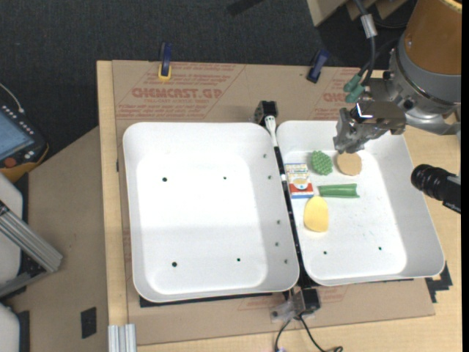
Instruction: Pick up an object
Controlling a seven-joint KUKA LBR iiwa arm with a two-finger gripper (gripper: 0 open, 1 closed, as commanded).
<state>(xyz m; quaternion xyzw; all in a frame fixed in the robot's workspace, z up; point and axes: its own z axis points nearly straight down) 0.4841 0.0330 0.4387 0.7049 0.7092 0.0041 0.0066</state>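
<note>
Gripper (350, 147) over the right bin (410, 218), at 12 o'clock of a tan disc (350, 166); grip state unclear. Disc looks light, stiff, thin: pinch across its edges.

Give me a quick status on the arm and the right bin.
Gripper low over the flat round tan disc, nothing seen held. Bumpy green piece close beside it. Right bin.

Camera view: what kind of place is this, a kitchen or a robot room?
Probably a robot test lab, not a kitchen. Two white bins sit clamped on a cardboard-covered bench, a robot arm's tool hangs over a tan disc, and the small yellow toy looks like practice stuff.
</note>
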